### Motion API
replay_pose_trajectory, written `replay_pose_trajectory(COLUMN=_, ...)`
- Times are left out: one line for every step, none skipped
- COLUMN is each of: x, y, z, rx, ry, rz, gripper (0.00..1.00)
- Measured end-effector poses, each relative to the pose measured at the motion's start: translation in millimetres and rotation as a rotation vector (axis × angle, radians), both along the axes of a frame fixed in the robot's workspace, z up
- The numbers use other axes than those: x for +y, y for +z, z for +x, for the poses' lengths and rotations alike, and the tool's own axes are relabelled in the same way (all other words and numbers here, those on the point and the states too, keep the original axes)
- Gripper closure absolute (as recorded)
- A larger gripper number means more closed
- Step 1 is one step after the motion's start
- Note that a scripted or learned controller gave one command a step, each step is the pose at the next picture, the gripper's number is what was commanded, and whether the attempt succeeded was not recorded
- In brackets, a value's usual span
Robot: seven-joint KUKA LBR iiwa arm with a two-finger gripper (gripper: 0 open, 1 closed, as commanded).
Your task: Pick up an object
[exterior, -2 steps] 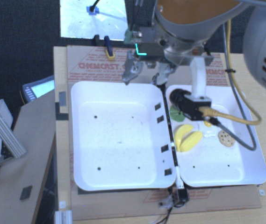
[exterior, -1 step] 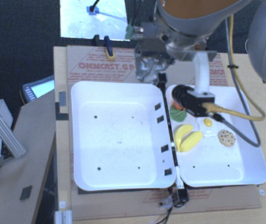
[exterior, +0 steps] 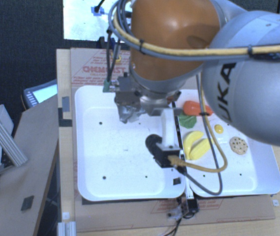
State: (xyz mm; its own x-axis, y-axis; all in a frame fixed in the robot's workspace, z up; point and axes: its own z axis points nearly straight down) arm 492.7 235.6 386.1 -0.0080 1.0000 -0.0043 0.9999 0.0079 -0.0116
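Hovers low above the shallow white left bin [exterior: 105, 181]; pincer [exterior: 128, 113] state impossible to tell. Better to shift over the yellow banana-shaped toy [exterior: 197, 145], descend straight, close centred.

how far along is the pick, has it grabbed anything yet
Done: the arm is already over the bins, its gripper low above the left bin. In hand: nothing visible in the gripper. Left: the whole pick. The banana, cookie, orange piece and green piece all lie in the right bin.
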Motion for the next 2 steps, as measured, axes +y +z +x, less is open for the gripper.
replay_pose_trajectory(x=-1, y=7, z=2, rx=-0.012, ry=-0.001, rz=0.005, gripper=0.0)
replay_pose_trajectory(x=-1, y=19, z=2, rx=-0.014, ry=0.003, rz=0.007, gripper=1.0)
